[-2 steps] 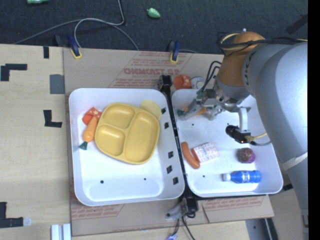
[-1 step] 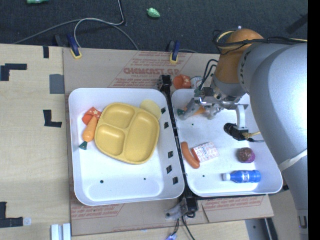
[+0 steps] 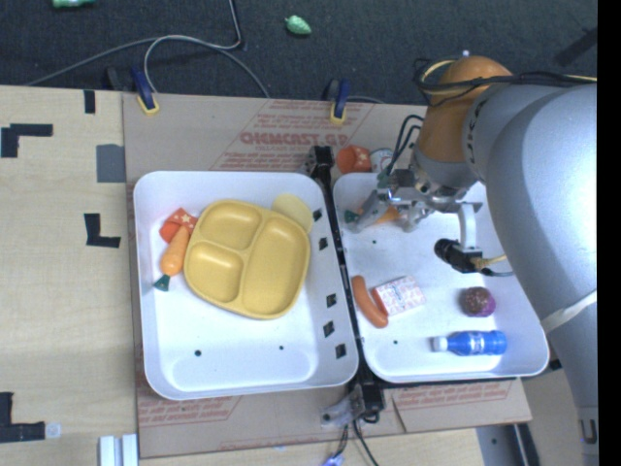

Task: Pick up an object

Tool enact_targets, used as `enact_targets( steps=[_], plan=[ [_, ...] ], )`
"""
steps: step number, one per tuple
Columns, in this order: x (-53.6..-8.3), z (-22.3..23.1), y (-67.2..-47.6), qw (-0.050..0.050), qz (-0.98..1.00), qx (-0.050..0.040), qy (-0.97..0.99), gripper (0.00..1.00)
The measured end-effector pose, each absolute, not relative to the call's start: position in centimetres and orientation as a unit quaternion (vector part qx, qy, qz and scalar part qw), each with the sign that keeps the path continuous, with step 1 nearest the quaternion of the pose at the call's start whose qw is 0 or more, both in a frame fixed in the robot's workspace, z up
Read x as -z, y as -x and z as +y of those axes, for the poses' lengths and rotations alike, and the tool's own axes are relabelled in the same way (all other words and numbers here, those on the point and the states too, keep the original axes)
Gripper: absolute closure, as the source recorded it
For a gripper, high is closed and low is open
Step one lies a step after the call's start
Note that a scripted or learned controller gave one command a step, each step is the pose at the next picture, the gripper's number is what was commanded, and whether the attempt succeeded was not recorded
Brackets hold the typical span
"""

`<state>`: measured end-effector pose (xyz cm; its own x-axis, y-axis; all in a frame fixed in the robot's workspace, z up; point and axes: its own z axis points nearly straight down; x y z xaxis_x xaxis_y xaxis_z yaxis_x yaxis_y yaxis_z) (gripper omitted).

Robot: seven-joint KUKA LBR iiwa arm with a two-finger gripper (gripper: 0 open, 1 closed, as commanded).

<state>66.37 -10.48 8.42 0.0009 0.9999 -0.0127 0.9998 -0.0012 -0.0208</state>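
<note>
Seemingly the nearest candidate, an orange piece (image 3: 387,216) lies at the back of the right bin (image 3: 427,357), just beneath the gripper (image 3: 393,205); most of it is hidden, so its shape cannot be made out. Judged as a small plastic toy, it should be light, stiff and rather smooth, best taken across its narrow width. Whether the gripper is spread or closed, or has hold of anything, cannot be told. Further forward in the same bin lie a sausage (image 3: 369,301), a pink wrapped block (image 3: 400,295), a dark red ball (image 3: 477,302) and a blue bottle (image 3: 472,343) on its side. Across the divider, the left bin (image 3: 233,367) holds a yellow divided plate (image 3: 246,258) and a carrot (image 3: 174,252), all on the table (image 3: 58,299).
</note>
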Motion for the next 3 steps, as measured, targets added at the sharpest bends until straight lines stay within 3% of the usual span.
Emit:
enact_targets(
  steps=[3],
  plan=[
    [-8.45,-10.52,-66.46,0.003,-0.707,-0.0098,0.707,0.00]
  ],
)
